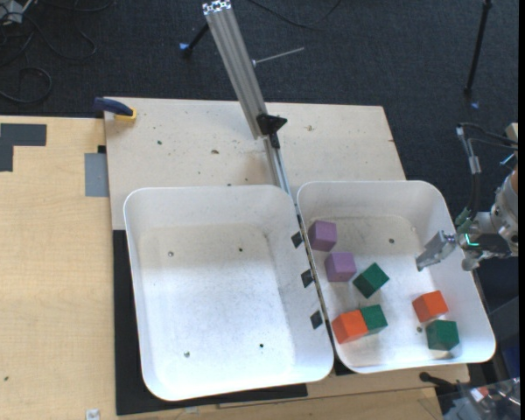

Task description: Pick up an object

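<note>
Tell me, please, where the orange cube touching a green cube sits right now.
In the camera view, that orange cube sits in the right bin, near its front-left corner, with the green cube against its right side.

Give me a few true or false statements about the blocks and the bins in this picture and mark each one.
1. All the blocks lie in the right bin. True.
2. There are three purple blocks. False: there are two, an upper purple block and a lower purple block.
3. One orange block touches a green block. True.
4. The hand grips an orange block. False: it sits at the right bin's right wall, apart from the blocks; the other orange block lies on the bin floor.
5. Three green blocks are present. True: the third green block sits mid-bin, and another green block near the front right corner.
</note>
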Action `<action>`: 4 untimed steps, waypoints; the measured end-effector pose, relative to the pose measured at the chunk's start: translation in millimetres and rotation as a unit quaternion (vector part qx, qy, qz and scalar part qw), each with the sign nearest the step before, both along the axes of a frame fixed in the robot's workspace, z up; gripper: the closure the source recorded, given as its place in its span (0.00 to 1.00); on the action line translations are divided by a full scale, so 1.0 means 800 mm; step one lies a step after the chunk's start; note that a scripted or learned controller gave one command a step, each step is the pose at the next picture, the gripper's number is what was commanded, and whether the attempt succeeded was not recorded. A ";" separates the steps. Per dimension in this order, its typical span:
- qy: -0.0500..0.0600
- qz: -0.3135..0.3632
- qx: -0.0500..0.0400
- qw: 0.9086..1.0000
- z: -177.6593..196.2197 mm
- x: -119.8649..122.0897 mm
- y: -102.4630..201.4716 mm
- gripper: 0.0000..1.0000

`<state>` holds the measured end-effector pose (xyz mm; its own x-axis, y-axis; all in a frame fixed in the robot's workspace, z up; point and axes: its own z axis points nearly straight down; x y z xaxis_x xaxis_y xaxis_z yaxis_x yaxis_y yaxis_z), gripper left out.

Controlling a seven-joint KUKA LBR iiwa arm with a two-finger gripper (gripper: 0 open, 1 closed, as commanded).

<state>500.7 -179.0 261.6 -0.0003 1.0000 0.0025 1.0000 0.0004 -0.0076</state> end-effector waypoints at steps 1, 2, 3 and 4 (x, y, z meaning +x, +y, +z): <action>-0.002 -0.001 0.000 1.000 0.002 0.000 -0.001 0.00; 0.000 -0.001 0.000 1.000 -0.055 0.004 -0.006 0.00; 0.001 -0.001 0.001 1.000 -0.128 0.003 0.007 0.00; -0.001 -0.002 0.000 1.000 -0.204 0.001 0.019 0.00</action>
<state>501.3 -164.2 98.7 0.0033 1.0000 0.0034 1.0000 -0.0033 -0.0065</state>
